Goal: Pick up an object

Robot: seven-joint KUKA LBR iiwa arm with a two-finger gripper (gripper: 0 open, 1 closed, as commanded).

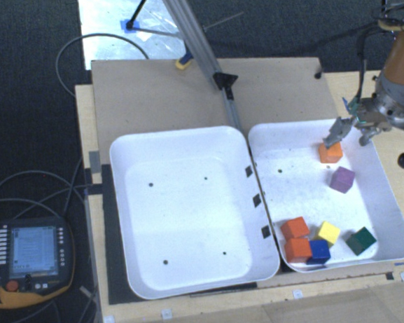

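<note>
My gripper [347,137] hangs over the far right part of the right bin [391,197], its fingers spread open with nothing between them. An orange cube [331,154] lies just under and beside the left fingertip. A purple cube [342,179] rests a little nearer the front. Along the bin's front edge lie two orange blocks [296,237], a yellow cube [328,233], a blue block [319,250] and a dark green cube [361,240].
The left bin [185,208] sits beside the right one, with black clips [256,200] along the shared wall. A slanted metal pole [198,38] crosses the back of the bench. A teach pendant [28,260] lies on the floor at left.
</note>
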